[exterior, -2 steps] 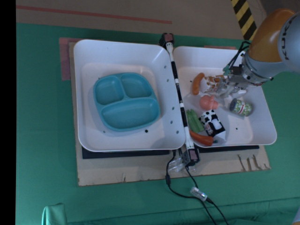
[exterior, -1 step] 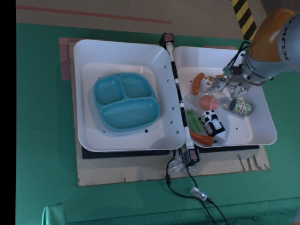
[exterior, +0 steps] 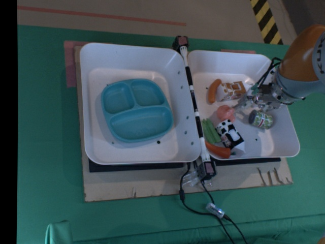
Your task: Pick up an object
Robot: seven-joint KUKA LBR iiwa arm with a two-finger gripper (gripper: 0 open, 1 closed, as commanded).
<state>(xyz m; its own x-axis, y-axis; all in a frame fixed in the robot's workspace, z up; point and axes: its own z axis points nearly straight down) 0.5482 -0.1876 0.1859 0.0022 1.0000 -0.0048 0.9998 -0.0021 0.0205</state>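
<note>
1. Right bin [exterior: 284, 136] crowded: sausage [exterior: 214, 91] upper left, small carton [exterior: 234, 89] beside it, pink piece [exterior: 225, 113] mid-bin, can [exterior: 261, 119] to the right, cow-print carton [exterior: 231, 134] lower down, green pod [exterior: 209, 129] and red pepper [exterior: 218, 149] near the divider.
2. Left bin [exterior: 91, 60] carrying a blue divided plate [exterior: 136, 110].
3. End effector [exterior: 242, 104] low over the right bin, tips close above the pink piece and just beside the can – opening cannot be told, nothing visibly gripped.
4. Likely target the pink piece – looks like light toy food, rounded, smooth, probably slippery; best pinched across its narrow middle, clear of the cow-print carton touching its lower edge.
5. Long axis hard to read – blob-like, perhaps tilted from lower left to upper right.
6. Can lying on its side, axis roughly left-right – prone to roll if nudged.
</note>
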